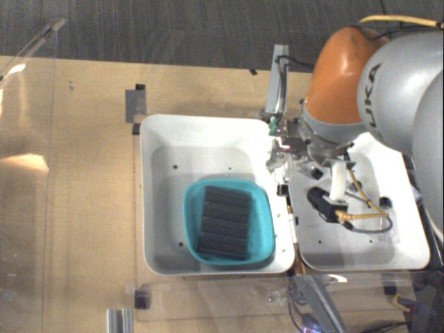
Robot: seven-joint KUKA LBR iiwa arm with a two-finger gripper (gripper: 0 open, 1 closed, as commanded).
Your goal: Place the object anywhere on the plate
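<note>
- One block (224, 222) flat on plate (262, 220), in the view's left bin (159, 186); looks already placed.
- Lies down-left of gripper (283, 159), near, just over the bin wall; long axis near-to-far, slightly tilted.
- Gripper above the seam between bins, masked by wrist: cannot tell whether clenched or released.
- Block's near end hard to separate from rim shadow.

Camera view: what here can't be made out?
Gripper: mostly covered by the arm above it, camera view.
Right bin: far half hidden under the arm, camera view.
Plate: middle covered by the dark ridged block lying on it.
</note>
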